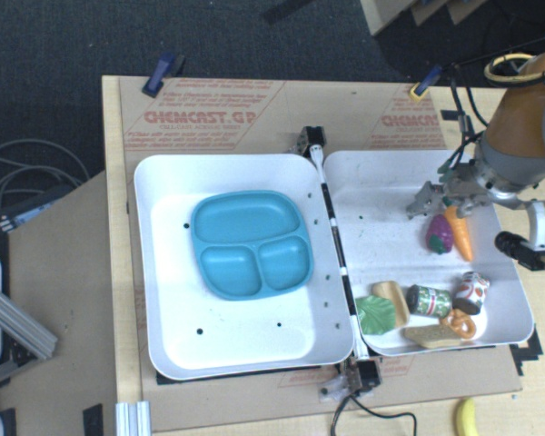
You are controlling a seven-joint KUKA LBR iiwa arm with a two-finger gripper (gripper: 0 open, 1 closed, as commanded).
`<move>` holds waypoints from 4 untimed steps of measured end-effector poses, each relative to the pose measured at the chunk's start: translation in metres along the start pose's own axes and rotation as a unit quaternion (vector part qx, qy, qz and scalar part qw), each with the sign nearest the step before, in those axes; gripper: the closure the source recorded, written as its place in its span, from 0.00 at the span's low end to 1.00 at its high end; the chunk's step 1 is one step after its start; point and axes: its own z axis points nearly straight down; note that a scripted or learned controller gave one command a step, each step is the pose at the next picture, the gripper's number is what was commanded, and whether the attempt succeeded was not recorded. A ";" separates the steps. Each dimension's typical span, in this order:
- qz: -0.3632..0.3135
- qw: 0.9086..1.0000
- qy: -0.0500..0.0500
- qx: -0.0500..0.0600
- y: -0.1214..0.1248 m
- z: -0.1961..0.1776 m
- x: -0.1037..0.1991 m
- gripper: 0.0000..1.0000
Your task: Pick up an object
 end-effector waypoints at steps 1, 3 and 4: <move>-0.002 1.000 -0.001 -0.010 -0.020 0.027 -0.020 0.00; 0.000 1.000 0.000 -0.001 0.001 0.036 0.012 0.00; 0.000 1.000 0.000 -0.001 -0.026 0.036 0.027 0.00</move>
